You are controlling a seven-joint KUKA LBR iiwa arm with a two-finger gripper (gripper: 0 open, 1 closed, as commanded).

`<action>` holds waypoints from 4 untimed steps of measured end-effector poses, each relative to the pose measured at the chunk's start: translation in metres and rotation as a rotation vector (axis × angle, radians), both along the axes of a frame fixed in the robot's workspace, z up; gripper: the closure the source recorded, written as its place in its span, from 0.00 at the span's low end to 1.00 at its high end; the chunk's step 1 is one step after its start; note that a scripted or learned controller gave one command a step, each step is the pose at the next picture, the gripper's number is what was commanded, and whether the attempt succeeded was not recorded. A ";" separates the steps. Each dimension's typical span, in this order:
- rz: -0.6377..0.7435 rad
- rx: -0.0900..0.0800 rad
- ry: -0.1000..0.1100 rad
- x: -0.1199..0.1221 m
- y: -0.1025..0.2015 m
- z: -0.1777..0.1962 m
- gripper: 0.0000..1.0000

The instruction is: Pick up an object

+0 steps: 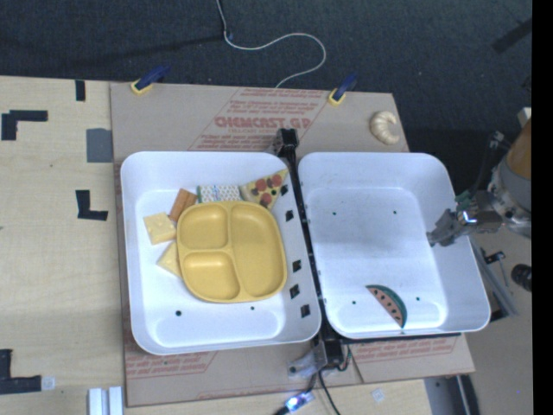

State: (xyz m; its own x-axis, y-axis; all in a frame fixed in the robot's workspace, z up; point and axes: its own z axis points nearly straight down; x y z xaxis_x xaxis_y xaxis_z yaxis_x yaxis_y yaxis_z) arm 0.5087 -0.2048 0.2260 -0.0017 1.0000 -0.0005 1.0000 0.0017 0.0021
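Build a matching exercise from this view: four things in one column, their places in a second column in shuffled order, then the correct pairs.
Things:
1. yellow divided plate
2. watermelon slice toy
3. tool
4. blue and yellow clamp

Places:
A. near the front of the right bin
B. at the right rim of the right bin
C. on the back edge of the cardboard sheet
D. in the middle of the left bin

Pairs: 1-D, 2-A, 3-B, 4-C
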 end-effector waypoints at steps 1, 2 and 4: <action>0.004 0.002 0.004 -0.005 0.051 -0.001 1.00; 0.006 0.003 0.004 0.004 0.114 -0.008 1.00; -0.001 0.001 0.003 0.006 0.159 0.006 1.00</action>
State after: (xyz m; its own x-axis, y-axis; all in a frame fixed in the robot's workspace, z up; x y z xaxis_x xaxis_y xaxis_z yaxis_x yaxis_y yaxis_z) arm 0.5150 -0.0455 0.2319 -0.0011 1.0000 0.0007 1.0000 0.0012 -0.0012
